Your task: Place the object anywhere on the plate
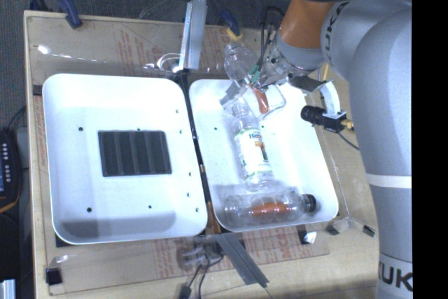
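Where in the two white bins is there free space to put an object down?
The left bin has bare white floor all around the dark ribbed plate. The right bin is crowded: an upright-lying clear bottle fills its middle, another bottle lies along the near wall, and the gripper hangs over its far end.

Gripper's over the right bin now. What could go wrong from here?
1. The bottles are clear plastic and lie touching, one along the bin, one across its near end. A grasp may slip or drag both.
2. The gripper sits at the bin's far rim, so a descent could clip it.
3. The dark plate lies in the left bin, so the carry must clear the divider.
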`<state>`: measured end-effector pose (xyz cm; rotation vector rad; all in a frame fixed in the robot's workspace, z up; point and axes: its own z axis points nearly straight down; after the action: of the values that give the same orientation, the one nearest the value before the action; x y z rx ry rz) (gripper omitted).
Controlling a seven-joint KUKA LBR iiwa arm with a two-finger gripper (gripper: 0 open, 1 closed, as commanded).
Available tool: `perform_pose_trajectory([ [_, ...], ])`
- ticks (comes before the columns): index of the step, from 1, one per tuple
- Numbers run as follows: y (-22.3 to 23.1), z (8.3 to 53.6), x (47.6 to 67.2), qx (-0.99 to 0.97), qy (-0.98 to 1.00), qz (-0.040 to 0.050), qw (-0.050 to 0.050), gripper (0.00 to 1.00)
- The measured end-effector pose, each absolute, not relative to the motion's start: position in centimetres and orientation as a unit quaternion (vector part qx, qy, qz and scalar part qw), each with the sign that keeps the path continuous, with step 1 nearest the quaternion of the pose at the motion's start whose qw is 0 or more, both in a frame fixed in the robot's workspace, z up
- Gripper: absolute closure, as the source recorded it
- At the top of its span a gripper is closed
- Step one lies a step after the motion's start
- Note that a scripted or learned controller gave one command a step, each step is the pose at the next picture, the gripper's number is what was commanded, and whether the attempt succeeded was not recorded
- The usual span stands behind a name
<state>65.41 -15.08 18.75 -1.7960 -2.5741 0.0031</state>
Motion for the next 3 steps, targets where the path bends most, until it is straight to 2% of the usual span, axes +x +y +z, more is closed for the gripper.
perform_pose_trajectory([
  [1, -8.7, 19.5, 62.5, -0.379, -0.925, 0.001, 0.002, 1.0],
  [2, -3.9, 23.6, 64.0, -0.353, -0.936, 0.0007, 0.001, 1.0],
  [3, 0.9, 24.2, 59.5, -0.324, -0.946, 0.0009, 0.001, 1.0],
])
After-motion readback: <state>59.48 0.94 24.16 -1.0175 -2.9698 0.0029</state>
